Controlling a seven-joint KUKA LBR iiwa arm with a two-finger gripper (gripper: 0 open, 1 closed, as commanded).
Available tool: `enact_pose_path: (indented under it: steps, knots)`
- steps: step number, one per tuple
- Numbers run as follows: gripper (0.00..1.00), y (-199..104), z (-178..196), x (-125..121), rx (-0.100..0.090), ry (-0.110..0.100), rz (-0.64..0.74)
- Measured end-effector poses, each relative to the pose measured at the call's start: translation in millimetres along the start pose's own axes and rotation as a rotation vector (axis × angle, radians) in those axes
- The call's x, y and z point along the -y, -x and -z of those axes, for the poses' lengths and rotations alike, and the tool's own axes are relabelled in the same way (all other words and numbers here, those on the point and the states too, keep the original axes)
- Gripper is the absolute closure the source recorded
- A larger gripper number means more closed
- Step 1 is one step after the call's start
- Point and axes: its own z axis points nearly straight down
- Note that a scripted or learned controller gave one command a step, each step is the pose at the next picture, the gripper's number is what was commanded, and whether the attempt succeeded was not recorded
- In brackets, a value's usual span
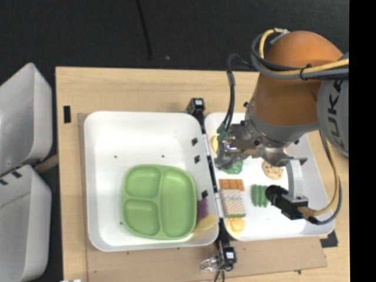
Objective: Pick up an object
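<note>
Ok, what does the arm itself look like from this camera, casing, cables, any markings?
The arm has a large rounded orange shell over a grey metal wrist section. Black and yellowish cables loop over its top and run down its sides. Part of white KUKA lettering shows on a grey casing at right. A black fitting juts out below.

gripper (230,151) low in right bin (311,175) | green piece (235,167) just beside | green tray (159,201) in left bin (106,151)

Robot lab: wooden bench (70,157), two white bins (100,157), industrial arm (294,93), dark floor.
</note>
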Motion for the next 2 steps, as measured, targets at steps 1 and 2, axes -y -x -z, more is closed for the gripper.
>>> enact_pose_path:
  steps: [1,2]
  knots:
    - [1.0,4,177,-1,-0.001,0.021,-0.005]
    - [1.0,25,-19,2,0.004,-0.017,-0.01]
